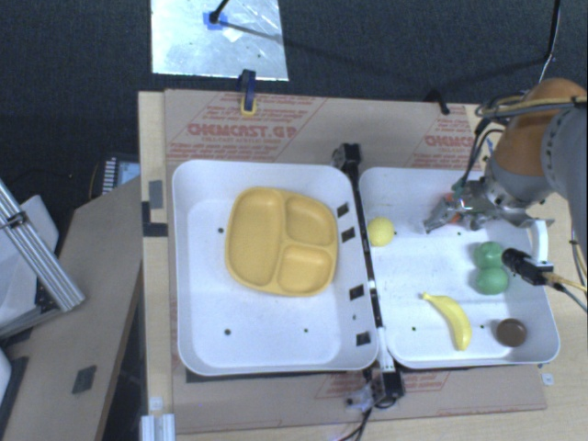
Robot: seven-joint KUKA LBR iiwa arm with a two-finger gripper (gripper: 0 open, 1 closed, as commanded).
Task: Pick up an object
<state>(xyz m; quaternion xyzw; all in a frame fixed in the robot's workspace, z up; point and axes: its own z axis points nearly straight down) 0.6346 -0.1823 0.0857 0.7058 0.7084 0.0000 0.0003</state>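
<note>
Dark carpet lies all round the bench [276, 122], and on it sit two shallow white bins side by side: the left bin [197, 329] bearing a yellow divided tray [280, 240], the right bin [413, 343] holding everything I might take. I use the lemon [380, 231] as my landmark; it rests against the right bin's left wall, just beside the divider. My gripper [445, 215] hangs to the right of the lemon and a little above it in the view, fingertips angled toward it; whether the jaws are parted or closed I cannot tell, and nothing shows between them. Well below and right of the lemon lies the banana [450, 319], its long axis running diagonally down to the right. Farther right sit two green fruits [490, 267] touching each other, and a brown round object [511, 332]. The lemon looks nearest, so I judge a short travel leftward is what the pick turns on.
</note>
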